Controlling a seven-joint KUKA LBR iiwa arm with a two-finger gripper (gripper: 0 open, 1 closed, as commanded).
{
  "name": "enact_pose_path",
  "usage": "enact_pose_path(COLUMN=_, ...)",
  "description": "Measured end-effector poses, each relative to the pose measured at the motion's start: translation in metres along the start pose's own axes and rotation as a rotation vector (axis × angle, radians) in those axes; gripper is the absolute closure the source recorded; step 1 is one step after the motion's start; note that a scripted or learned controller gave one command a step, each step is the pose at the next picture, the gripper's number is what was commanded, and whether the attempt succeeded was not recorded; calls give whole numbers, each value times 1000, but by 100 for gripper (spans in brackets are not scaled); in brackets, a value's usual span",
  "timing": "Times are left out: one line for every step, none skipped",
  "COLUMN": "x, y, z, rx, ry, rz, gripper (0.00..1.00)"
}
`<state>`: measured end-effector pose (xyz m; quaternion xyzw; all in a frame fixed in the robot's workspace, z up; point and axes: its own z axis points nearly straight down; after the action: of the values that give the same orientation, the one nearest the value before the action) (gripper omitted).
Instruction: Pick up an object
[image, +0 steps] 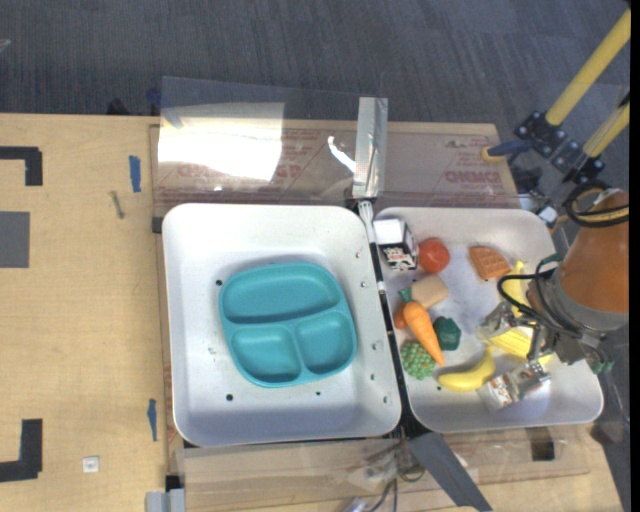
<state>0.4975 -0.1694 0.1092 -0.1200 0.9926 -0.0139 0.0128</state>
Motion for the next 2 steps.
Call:
enact_pose_path(x=-15, y=25, z=-1, rx=4, ry=-14, rz=44, gripper=0)
enact_pose_path(x=-15, y=22, z=-1, rx=-3, ry=-13, rz=38, gripper=0)
